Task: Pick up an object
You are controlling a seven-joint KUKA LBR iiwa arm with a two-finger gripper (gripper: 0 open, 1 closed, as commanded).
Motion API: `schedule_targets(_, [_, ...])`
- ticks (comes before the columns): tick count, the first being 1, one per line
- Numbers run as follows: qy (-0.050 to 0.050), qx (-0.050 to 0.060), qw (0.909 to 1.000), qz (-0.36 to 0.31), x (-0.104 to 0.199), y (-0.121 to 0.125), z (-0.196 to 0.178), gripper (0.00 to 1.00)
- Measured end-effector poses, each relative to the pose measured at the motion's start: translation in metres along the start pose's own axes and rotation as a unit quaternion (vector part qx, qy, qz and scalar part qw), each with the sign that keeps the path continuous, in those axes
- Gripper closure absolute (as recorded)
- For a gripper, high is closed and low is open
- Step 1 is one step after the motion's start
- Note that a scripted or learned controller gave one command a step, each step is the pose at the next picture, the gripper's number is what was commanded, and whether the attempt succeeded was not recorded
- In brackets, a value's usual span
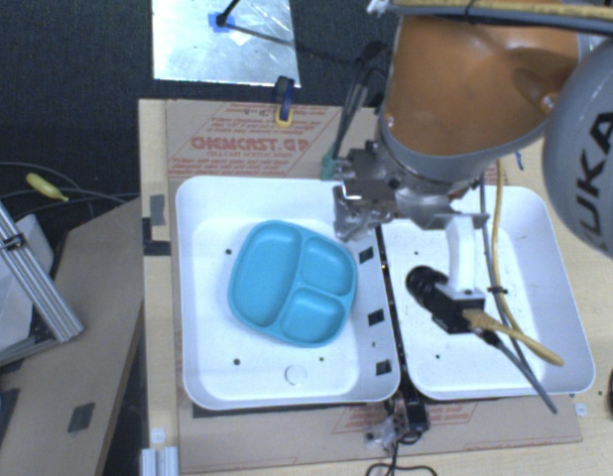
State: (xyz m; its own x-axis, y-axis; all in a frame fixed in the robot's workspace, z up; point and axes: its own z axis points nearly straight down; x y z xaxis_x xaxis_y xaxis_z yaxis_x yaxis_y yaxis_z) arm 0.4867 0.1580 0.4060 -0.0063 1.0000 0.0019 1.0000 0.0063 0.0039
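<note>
A light blue divided plate (292,283) with three compartments lies flat in the middle of the left white bin (202,365). My gripper (354,218) hangs at the far end of the ridge between the two bins, just beyond the plate's far right rim. The wrist's own bulk hides how it stands against the plate's rim. I see nothing held in it.
The right bin (559,266) is partly covered at its far side by the arm's orange band (465,77). Both bins rest on a cardboard sheet with red lettering (247,142). A small blue and yellow clamp (284,102) and a shiny foil sheet (222,28) lie behind.
</note>
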Motion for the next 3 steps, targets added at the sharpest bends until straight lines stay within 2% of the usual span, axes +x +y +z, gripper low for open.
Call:
schedule_targets(1, [0.000,-0.002,1.0000,0.004,-0.036,0.000,-0.066,1.00])
schedule_targets(2, [-0.001,0.001,1.0000,0.003,-0.034,0.000,-0.043,1.00])
schedule_targets(3, [-0.001,-0.001,1.0000,0.005,-0.082,0.000,-0.079,1.00])
